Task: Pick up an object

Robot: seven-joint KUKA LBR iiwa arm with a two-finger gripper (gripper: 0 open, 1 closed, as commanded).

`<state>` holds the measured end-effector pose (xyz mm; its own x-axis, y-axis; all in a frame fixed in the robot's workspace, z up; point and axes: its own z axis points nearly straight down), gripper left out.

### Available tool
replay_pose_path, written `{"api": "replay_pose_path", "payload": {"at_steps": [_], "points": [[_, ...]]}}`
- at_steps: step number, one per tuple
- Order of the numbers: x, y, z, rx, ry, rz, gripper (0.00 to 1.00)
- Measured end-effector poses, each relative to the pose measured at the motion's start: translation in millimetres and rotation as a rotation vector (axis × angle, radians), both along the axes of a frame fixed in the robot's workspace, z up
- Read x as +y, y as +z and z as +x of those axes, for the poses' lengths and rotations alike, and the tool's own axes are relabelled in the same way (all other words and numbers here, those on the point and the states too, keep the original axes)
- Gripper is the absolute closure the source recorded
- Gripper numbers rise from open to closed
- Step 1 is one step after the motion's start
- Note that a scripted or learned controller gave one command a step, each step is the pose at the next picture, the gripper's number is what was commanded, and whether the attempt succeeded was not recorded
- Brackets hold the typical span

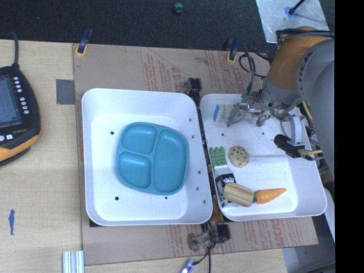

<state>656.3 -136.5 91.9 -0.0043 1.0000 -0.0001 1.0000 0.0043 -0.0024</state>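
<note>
At the near edge of the right bin [310, 209] lie a carrot [269, 195] and, touching its blunt end, a short wooden cylinder [238, 194]. Both look like light, stiff toys. The carrot tapers and seems smooth, so a grip across its thick middle is likely safest. The cylinder may roll, so it is best taken across its round sides. Just behind them lies a round speckled cookie [239, 156], flat and low, which is probably hard to get under. Beside it is a small green ridged piece [217, 155]. In the left bin [94, 158] rests a blue divided plate [153, 158], wide and awkward to pinch. Farthest back, the end effector [245, 114] sits low over the right bin's far end, near a small blue and white item [218, 113]. Nothing shows between its fingers, and I cannot tell how wide they stand.
</note>
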Motion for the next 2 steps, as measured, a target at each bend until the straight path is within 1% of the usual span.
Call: {"api": "replay_pose_path", "payload": {"at_steps": [1, 2], "points": [[10.1, -0.5, -71.2, 0.002, 0.000, 0.000, 0.00], [9.1, 10.0, -71.1, 0.004, 0.002, -0.001, 1.00]]}}
